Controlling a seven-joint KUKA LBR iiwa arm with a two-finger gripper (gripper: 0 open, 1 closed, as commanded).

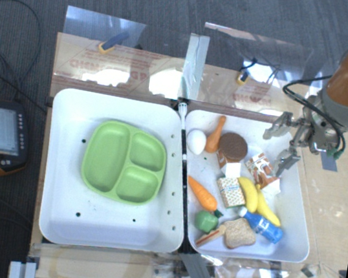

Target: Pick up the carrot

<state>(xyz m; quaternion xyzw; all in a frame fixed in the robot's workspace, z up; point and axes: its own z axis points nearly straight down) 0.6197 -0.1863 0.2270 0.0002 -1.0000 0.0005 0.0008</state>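
Carrot (202, 193) is what you need, and you find it in the right bin (299, 217), close to that bin's left wall, about halfway down. It lies flat and slanted, its orange body pointing up-left and its green end down-right, just beside a green round vegetable (206, 222). Nothing grips it.

You see the gripper (284, 145) above the upper right corner of the same bin, well apart from the carrot. Its two fingers are spread wide, one up near the bin's rim and the other lower, near a small red and white packet (261, 168); between them there is nothing.

Between gripper and carrot you have a brown round object (232, 147), a white egg (196, 141), an orange drumstick-like piece (215, 135), a patterned cracker box (230, 191) and a banana (251, 196). Lower right lie a blue bottle (266, 229) and a slice of bread (239, 234).

In the left bin (57, 215) you see a green divided plate (124, 162).
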